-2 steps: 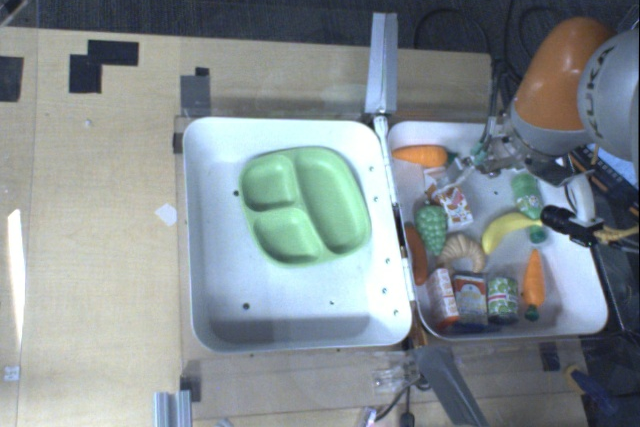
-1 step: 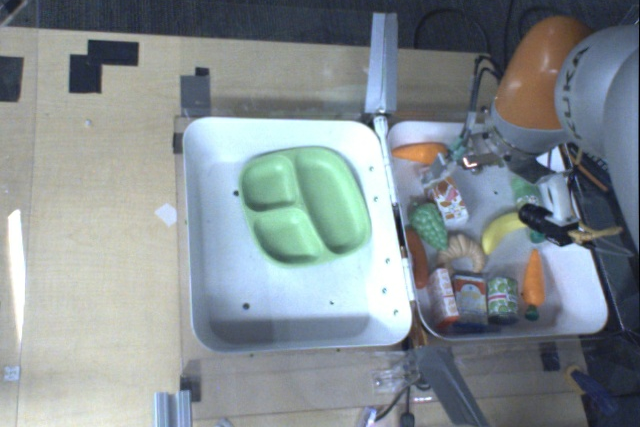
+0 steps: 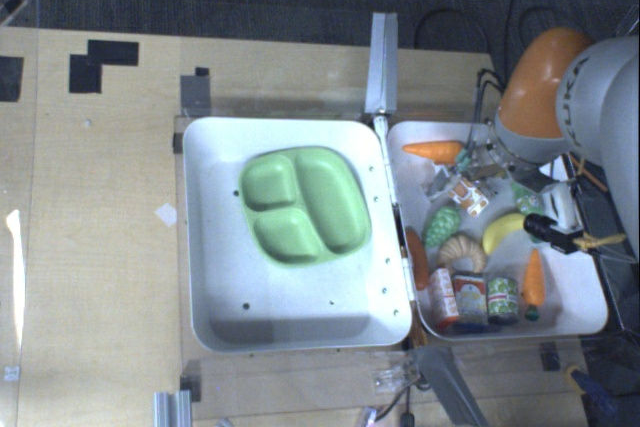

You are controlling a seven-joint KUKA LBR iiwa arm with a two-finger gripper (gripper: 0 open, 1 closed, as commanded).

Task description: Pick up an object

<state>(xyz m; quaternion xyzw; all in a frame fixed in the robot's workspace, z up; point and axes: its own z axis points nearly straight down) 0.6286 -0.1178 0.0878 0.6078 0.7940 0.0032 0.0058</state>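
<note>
Glossy green plastic tray, smooth white plastic bins, matt pale wood bench.

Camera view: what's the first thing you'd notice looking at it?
The bright green plate with three sections, lying alone in the left bin. Next, the jumble of toy food in the right bin: a carrot at the far end, a yellow banana, small cans along the near wall. The arm's orange band hangs over that bin's far right corner.

bright, even overhead light here; the white left bin glares softly, with a grey shadow pooled along its near wall. the tabletop shows pale reflective streaks at left. overall slightly soft focus.
</note>
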